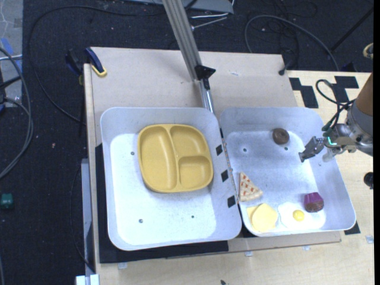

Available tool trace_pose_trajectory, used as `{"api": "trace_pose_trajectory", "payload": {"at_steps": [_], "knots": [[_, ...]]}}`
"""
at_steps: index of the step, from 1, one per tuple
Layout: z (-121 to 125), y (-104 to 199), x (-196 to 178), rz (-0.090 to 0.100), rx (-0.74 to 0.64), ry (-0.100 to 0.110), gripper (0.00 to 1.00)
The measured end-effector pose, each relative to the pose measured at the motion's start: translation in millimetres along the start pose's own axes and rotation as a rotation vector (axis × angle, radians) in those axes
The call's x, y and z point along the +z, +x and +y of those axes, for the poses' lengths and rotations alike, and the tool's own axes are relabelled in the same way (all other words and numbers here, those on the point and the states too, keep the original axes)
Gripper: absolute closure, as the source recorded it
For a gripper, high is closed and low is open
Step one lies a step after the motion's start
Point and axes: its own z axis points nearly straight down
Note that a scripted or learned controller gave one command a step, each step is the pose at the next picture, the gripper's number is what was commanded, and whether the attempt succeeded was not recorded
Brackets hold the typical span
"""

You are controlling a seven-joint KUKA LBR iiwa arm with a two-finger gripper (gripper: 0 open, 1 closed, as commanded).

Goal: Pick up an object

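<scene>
Nothing is picked up yet: your end effector (311, 151) hovers at the right bin's (332, 183) right side with no item between its fingers, though you cannot tell from here whether they are spread or closed. Candidates lie in that bin: brown round piece (281, 136), pizza slice (249, 187), yellow disc (263, 217), fried egg (295, 215), purple item (313, 202). Choosing, descending, grasping and lifting all remain.

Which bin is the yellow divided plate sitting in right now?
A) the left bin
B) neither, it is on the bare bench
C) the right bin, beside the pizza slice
A: the yellow divided plate lies flat in the left bin, while the pizza slice and the other small food items lie in the right bin, where the gripper is.
</scene>
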Motion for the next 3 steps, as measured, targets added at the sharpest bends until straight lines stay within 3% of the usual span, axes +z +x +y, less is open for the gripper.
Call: {"api": "trace_pose_trajectory", "payload": {"at_steps": [1,2,3], "knots": [[0.8,0.0,-1.0,-0.001,-0.001,-0.002,0.00],[-5.2,3.6,61.4,0.001,0.001,0.003,0.00],[-4.2,3.6,109.0,-0.002,0.001,-0.005,0.00]]}}
